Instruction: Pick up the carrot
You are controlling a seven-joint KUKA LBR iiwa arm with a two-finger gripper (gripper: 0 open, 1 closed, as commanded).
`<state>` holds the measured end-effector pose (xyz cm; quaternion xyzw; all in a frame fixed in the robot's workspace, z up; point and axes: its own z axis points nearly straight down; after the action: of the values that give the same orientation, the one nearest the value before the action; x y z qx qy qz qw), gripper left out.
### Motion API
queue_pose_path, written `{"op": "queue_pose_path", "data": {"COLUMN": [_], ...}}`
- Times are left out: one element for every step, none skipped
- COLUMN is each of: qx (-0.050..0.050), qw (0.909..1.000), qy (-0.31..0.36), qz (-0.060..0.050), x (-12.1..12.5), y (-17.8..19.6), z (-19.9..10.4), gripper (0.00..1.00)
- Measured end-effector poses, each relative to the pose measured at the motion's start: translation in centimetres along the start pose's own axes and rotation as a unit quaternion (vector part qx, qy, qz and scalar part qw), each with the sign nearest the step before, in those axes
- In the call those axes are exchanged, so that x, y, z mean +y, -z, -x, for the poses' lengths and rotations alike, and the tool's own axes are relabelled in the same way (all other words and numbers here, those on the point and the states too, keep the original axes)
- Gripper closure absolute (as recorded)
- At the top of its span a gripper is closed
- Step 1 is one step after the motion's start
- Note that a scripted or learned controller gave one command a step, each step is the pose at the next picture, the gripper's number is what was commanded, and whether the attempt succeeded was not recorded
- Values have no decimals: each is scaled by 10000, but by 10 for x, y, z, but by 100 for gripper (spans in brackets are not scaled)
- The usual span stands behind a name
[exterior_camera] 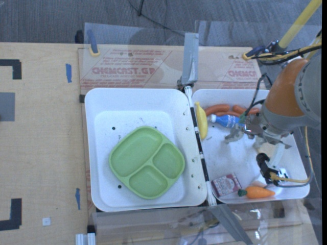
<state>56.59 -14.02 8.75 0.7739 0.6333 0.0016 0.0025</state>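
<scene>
Pale wooden desk (41, 137), two bins: your claw (234, 135), its state impossible to tell, hangs up-frame of the small orange plastic carrot (259, 192), which lies crosswise.

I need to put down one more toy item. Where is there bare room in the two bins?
Left bin: bare floor behind and left of the green plate.
Right bin: a bare patch mid-floor, between the banana, the small box and the arm.
Crowded: the far end with the banana, sausages and bottle; the near edge by the carrot.
</scene>
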Motion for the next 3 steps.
{"op": "queue_pose_path", "data": {"qx": [36, -4, 17], "qw": [9994, 9995, 9952], "qy": [-334, -319, -979], "qz": [-9, 9, -1], "x": [42, 43, -29], "y": [0, 11, 2], "z": [54, 55, -41], "gripper": [0, 100, 100]}}
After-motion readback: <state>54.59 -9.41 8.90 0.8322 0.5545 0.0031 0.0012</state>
